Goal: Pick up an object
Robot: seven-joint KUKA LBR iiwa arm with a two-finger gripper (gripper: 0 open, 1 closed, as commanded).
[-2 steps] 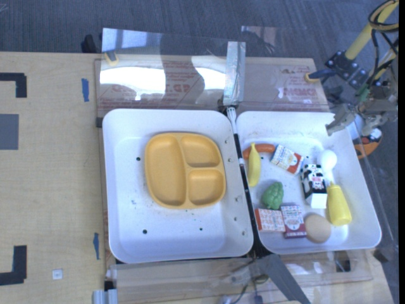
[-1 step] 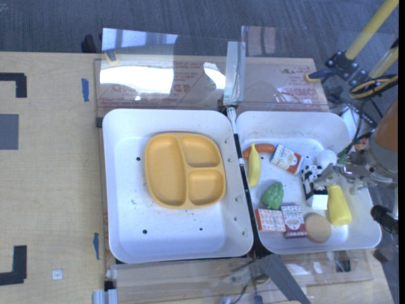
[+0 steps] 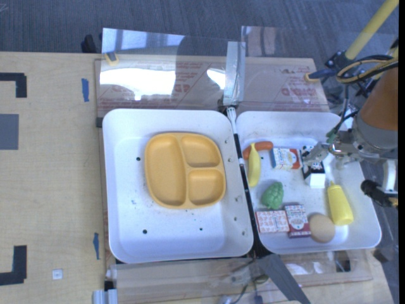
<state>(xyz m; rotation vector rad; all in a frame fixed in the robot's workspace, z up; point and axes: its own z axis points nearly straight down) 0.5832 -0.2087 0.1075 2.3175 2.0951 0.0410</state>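
Nearest, by near wall of right bin [image 3: 373,236]: egg [image 3: 321,228], touching a red-and-white packet [image 3: 297,220], with a second packet [image 3: 272,221] just beside that. Further in: broccoli [image 3: 273,195], banana [image 3: 253,165] along the left wall, small carton [image 3: 286,158], mustard bottle [image 3: 340,204] lying flat on the right. In left bin [image 3: 120,189]: yellow divided plate [image 3: 185,169], well apart from the rest.

Likely target, judged by position: white block [image 3: 317,181], in mid right bin, just left of bottle's cap end, near carton, just below gripper [image 3: 313,160]. Too small to tell whether touched or apart.

Handling, as judgement: probably light and stiff, flat-sided, so a squeeze across two opposite faces should hold. Little to grip, though; easy to nudge aside on smooth bin floor. Bottle close on the right, so best to close along the free direction, away from it. Not fragile by look. Egg, by contrast, round and slippery; packets flat and low, hard to get under.

Arm [image 3: 380,113]: reaching in from right edge, orange band above the wrist, wrist over right bin's far right corner, cables looped behind. Gripper pointing down and leftward, low in the bin. Spread or closed: cannot tell, parts too small and cluttered. Nothing seen held.
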